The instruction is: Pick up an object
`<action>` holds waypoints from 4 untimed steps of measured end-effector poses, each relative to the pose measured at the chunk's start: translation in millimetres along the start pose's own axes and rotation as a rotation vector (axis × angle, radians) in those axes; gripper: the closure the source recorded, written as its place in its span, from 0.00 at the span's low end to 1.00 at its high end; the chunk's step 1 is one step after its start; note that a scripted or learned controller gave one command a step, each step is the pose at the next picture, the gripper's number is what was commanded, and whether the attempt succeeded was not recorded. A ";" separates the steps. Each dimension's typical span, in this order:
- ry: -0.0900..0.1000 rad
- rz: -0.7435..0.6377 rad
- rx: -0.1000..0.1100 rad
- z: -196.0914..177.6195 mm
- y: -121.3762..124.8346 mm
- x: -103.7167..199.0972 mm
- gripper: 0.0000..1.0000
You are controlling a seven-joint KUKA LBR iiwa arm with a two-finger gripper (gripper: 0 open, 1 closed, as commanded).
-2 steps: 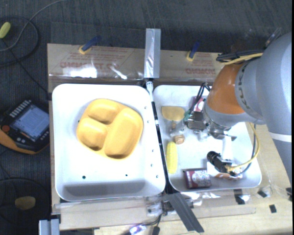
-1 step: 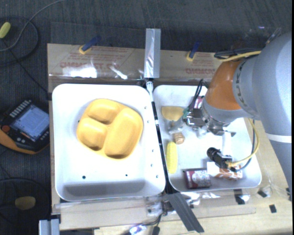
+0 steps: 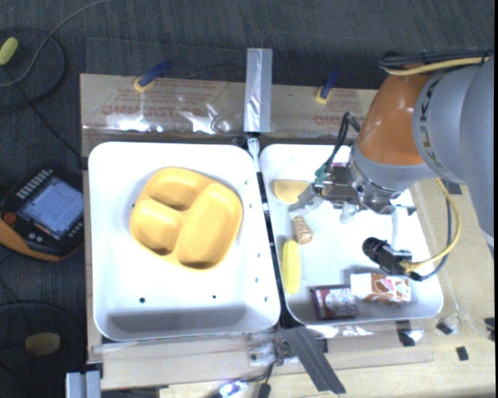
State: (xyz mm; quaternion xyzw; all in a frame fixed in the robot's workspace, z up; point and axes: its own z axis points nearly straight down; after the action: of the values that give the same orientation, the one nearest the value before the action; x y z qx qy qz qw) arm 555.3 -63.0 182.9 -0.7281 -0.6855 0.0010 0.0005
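The arm (image 3: 423, 114), nearest the camera, hangs over the right bin (image 3: 432, 305), and its gripper (image 3: 328, 193) sits above the bin's upper left. Whether its jaws are open or shut I cannot tell. A cork (image 3: 301, 229) lies just below it, beside a corn cob (image 3: 290, 265). The cork looks light, firm and a bit grippy; a pinch across its round middle seems best.

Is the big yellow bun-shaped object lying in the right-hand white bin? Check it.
No. The big yellow bun-shaped object lies in the left white bin, across the divider from the arm's gripper.
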 end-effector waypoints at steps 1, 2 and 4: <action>0.001 -0.001 0.002 -8.1 0.3 0.5 1.00; 0.001 -0.001 0.002 -8.1 0.2 0.3 0.00; -0.004 -0.050 -0.021 91.8 -7.1 -33.7 0.00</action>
State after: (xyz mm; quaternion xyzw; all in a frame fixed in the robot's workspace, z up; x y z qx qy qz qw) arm 546.0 -96.3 91.1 -0.7106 -0.7035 -0.0047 -0.0083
